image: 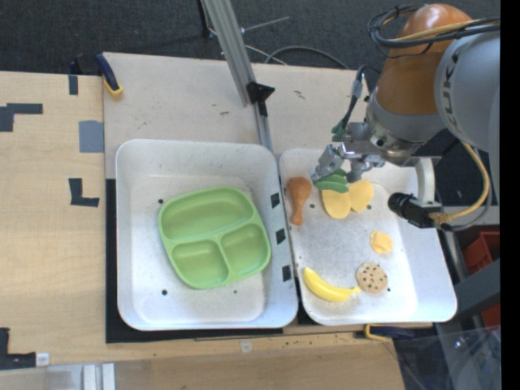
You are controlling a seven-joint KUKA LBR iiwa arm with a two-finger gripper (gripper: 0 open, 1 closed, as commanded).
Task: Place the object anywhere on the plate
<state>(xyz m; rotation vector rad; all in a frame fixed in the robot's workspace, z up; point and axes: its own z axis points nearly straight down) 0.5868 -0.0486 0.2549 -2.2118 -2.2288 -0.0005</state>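
A light green divided plate (pixel 214 236) lies in the left bin (pixel 130 218). My gripper (pixel 341 169) hangs low over the back left of the right bin (pixel 422 283). A small green object (pixel 331 184) shows right under its tip, touching a yellow pear-shaped piece (pixel 338 202) beside a second yellow piece (pixel 361 193). Whether the green object is gripped is hidden by the gripper body. A brown drumstick (pixel 298 196) lies just left of the gripper, near the bin's left wall.
In the right bin's front half lie a banana (pixel 327 287), a cookie (pixel 373 278) and a small yellow lump (pixel 380 242). A metal post (pixel 240 55) rises behind the two bins. The arm's wrist and cables (pixel 422 88) occupy the right rear.
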